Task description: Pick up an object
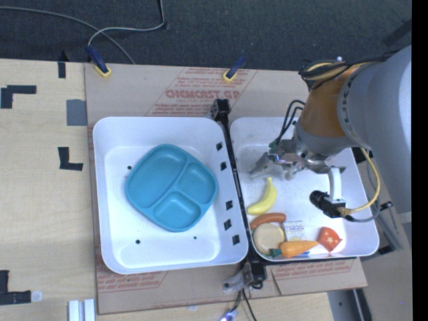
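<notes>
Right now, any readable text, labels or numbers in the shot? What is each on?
Red print on the cardboard sheet under the bins, above the left bin: looks like "CHEMCAST GP", blurred, so uncertain.
Smaller red lines under it: too blurred to read.
Card among the toy food in the right bin: print too small to read.

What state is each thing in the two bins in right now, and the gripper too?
Blue plate: lying flat in the left bin, nothing on it.
Banana: lying loose in the right bin.
Sausage: lying by the bread slice.
Carrot: lying at the near edge.
Gripper: low over the right bin, just above the banana, holding nothing.
</notes>
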`<state>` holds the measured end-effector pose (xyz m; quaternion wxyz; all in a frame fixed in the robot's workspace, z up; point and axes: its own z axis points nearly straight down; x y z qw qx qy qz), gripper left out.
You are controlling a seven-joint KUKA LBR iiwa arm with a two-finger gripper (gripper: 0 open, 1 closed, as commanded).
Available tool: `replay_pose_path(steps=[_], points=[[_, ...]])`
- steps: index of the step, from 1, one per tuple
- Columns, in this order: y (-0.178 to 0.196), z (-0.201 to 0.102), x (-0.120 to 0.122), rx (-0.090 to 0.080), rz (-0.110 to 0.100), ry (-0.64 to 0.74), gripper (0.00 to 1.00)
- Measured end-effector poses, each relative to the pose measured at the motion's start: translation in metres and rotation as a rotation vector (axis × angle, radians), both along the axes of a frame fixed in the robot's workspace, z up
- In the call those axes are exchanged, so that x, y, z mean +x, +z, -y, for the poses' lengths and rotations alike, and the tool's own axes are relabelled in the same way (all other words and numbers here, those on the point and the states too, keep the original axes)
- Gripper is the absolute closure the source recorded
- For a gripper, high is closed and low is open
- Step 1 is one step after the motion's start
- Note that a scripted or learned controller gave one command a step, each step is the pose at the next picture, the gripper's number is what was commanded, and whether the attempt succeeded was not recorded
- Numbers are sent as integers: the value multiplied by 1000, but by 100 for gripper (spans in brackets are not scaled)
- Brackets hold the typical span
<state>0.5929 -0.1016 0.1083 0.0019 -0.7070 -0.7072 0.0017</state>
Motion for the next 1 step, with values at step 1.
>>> replay_pose_path(steps=[1], points=[[-20,-8,-10,-1,5,0,0]])
